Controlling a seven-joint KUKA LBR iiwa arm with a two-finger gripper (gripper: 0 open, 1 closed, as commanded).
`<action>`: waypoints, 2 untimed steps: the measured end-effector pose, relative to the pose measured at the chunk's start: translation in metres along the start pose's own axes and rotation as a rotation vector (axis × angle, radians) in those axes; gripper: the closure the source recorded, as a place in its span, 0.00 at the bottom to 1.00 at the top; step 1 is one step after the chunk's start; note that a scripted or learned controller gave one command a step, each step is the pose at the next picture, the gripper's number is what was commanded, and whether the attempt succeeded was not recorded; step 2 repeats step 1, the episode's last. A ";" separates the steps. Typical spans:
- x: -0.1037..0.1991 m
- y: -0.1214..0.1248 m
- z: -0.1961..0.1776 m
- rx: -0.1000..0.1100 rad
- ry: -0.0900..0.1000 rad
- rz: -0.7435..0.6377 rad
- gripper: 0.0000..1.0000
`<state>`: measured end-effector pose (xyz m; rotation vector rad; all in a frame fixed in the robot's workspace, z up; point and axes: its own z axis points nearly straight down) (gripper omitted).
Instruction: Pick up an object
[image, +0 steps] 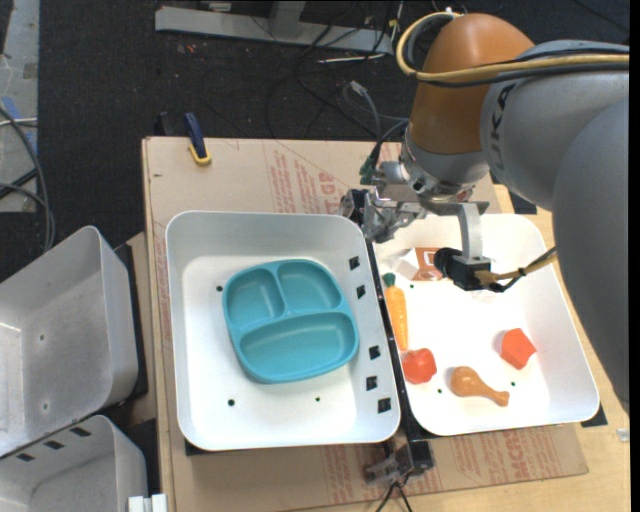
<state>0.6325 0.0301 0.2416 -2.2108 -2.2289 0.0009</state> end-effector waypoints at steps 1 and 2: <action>0.051 0.012 0.004 -0.004 0.000 0.000 1.00; 0.051 0.012 0.004 -0.004 0.000 0.000 1.00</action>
